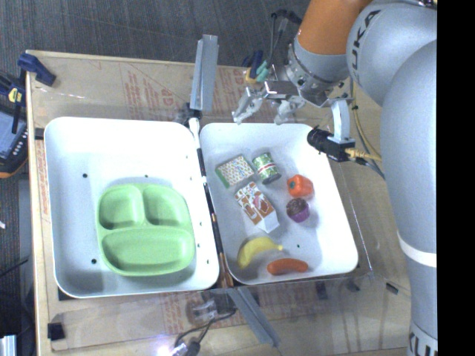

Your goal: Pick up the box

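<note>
The grey arm (401, 87) reaches in from the right, its orange band uppermost. Its gripper (263, 111) hangs above the far rim of the right bin (338, 228), fingers (245, 110) spread apart and holding nothing. The box (256, 204) lies tilted near the bin's middle, well apart from the gripper. Beside it are a small packet (235, 170), a can (266, 167), a red pepper (300, 186), a purple fruit (297, 210), a banana (256, 250) and a carrot (286, 266). A green divided tray (145, 231) sits in the left bin (67, 154). Bare bin floor lies between box and far rim.
</note>
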